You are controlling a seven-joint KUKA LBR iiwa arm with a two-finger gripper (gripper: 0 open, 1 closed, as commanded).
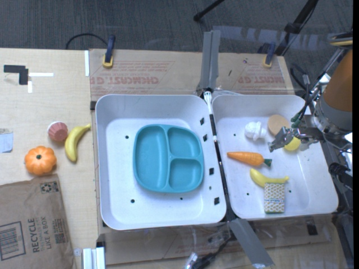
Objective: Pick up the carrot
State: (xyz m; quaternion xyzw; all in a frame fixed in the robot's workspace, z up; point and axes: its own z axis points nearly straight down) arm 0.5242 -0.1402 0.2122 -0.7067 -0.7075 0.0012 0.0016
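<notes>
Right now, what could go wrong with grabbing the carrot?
The gripper sits over a yellow lemon-like piece, to the right of the carrot, so it might close on the wrong item. The banana lies close below the carrot and could get bumped.

Blue divided plate in left bin; pumpkin, banana on bench at left.

arm: cut off by right edge | gripper: finger state too small to tell | yellow item: partly hidden behind gripper, kind unclear | paper bag: cropped at left and bottom edges | blue tag: cropped at left edge
</notes>
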